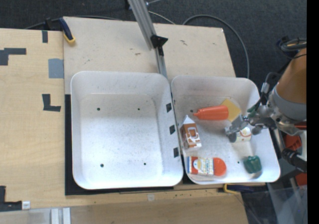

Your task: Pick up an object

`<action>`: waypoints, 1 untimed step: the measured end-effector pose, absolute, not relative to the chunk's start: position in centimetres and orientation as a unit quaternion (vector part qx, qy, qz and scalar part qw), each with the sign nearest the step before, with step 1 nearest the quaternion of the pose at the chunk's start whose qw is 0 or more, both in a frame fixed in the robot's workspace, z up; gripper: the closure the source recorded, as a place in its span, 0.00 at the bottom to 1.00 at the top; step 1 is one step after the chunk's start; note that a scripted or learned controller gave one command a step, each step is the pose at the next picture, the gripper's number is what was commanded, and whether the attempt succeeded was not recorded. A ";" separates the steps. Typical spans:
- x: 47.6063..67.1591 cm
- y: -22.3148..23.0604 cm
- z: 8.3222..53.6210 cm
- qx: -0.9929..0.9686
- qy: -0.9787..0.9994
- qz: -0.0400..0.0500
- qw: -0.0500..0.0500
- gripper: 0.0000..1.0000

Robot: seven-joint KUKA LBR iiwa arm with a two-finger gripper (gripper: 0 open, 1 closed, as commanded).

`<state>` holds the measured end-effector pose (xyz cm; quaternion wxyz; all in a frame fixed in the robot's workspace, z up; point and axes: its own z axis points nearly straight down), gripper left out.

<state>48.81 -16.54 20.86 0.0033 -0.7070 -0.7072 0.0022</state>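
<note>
Two shallow white plastic bins on bench; right-hand bin point(259, 91) taken as landmark, left-hand bin point(79, 118) touching its left wall. Grey arm with orange band point(294, 86) reaching over the landmark bin's right rim, wrist angled down and leftward, two-finger gripper point(238, 129) low over the bin floor, right of centre. Finger spread not readable at this resolution: cannot tell whether wide, narrow or closed on anything. Contents of the landmark bin, by size: orange carrot-shaped plastic toy point(212, 113) lying crosswise in the upper middle; red-and-white printed packet point(205, 166) flat near the front wall; small brown-and-white carton point(191, 136) close to the left wall; pale yellow rounded piece point(231, 107) just right of the carrot's thick end; small white item with a reddish mark point(244, 134) directly at the gripper tip, apparently touching it; small green rounded object point(252, 164) in the front right corner. Progress, judged: nothing seen lifted clear of the floor, no object confirmed between the fingers, so pick not yet done. Likely target the small white item under the tip. Left to do: secure grasp, raise clear of bin.
</note>
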 end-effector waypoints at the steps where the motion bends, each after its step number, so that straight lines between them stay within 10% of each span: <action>1: 48.9 -16.3 14.4 -0.707 -0.707 0.002 0.004 0.00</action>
